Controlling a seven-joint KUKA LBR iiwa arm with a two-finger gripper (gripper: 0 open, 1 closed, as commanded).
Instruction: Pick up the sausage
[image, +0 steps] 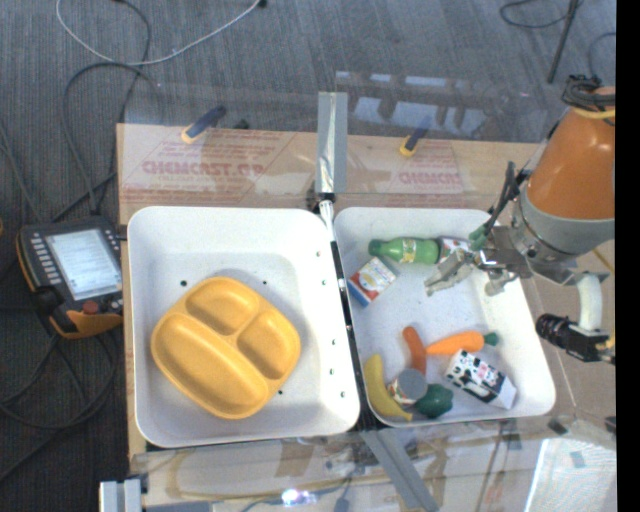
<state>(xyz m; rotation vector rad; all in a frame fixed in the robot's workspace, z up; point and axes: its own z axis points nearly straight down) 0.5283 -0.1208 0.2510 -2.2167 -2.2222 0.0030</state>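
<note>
The end effector (462, 272) hangs with its fingers spread and nothing between them, so the approach is in hand: the sausage (413, 346) lies below and just left of it, beside the carrot (458, 343). Next it must drop and straddle the sausage alone. The bin (528, 330) sits on a counter (250, 170) over grey carpet (60, 110).

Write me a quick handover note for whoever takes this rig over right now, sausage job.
Claw: open, holding nothing, over the far part of the right bin beside the green bottle.
Sausage: lying loose on the right bin's floor, next to the carrot, nearer the front than the claw.
Done: nothing picked up yet.
Left: move the claw to the sausage, close on it, lift.
</note>
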